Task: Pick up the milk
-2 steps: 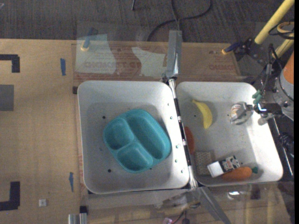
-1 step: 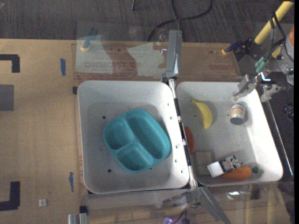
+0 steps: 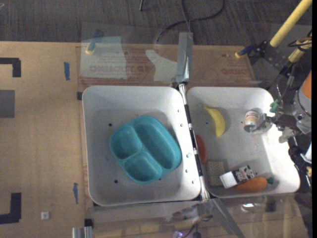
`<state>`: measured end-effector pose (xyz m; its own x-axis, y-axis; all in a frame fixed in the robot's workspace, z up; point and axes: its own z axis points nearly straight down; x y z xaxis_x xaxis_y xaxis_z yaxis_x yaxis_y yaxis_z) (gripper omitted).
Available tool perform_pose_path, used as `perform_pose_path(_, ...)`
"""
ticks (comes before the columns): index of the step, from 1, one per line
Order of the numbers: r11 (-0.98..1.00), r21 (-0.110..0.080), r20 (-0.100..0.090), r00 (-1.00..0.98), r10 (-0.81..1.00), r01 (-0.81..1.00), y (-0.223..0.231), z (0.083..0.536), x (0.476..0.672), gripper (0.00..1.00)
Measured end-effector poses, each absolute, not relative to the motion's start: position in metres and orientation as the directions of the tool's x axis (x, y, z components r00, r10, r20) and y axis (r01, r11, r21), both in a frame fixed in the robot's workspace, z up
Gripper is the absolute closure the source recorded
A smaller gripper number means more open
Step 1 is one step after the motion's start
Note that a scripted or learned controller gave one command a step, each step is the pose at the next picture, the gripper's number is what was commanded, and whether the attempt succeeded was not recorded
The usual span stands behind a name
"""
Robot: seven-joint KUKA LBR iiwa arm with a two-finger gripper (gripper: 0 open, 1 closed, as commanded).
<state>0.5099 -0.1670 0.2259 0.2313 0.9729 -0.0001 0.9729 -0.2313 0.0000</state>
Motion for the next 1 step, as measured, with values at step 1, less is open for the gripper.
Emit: perform_pose_path(1,-0.261,0.008,0.002,0.261,0.965,0.965,-0.1553,0.0881,0.4821,0.00)
